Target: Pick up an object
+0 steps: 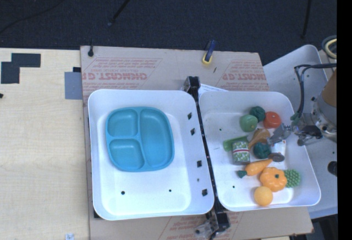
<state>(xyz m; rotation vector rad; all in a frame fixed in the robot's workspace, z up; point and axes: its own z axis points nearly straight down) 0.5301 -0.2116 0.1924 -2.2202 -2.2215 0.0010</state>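
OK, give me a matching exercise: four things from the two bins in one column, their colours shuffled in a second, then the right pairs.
Things:
1. divided plate in the left bin
2. ball near the middle of the right bin
3. round fruit at the right bin's near edge
4. round piece towards the right bin's far right

Colours:
A. yellow-orange
B. red
C. light blue
D. light green

Pairs: 1-C, 2-D, 3-A, 4-B

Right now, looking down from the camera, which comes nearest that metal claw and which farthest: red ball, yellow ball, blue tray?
Measured from the gripper:
1. Red ball, right bin, just beside it.
2. Yellow ball, right bin's near edge.
3. Blue tray, over in the left bin.
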